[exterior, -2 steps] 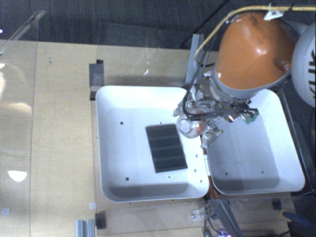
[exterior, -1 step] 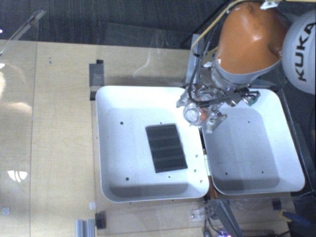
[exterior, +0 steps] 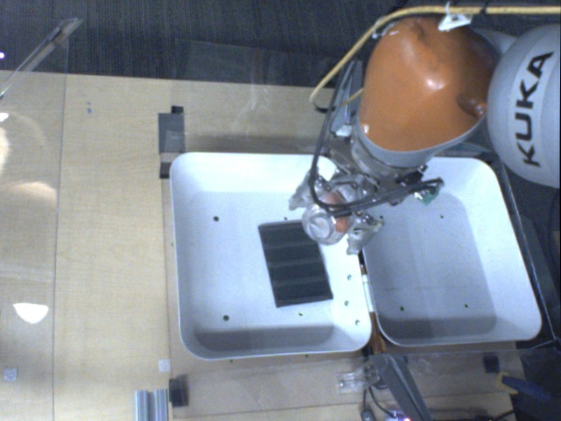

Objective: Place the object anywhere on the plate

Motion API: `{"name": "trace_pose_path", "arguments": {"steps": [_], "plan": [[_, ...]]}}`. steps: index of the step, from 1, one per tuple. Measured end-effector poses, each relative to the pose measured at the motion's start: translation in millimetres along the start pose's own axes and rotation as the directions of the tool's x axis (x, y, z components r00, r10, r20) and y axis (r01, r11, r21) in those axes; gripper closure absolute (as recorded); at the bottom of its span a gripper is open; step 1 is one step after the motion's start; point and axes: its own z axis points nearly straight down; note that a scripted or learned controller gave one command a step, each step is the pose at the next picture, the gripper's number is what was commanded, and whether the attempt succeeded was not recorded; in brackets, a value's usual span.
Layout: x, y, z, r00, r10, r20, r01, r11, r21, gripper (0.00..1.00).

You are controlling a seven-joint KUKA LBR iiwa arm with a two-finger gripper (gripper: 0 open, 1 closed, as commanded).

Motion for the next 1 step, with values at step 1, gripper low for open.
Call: {"name": "trace_pose_path", "arguments": {"steps": [1], "plan": [[0.2,-0.3,0.1,1.0,0.0,0.0,0.0,1.0,0.0,0.0]]}}
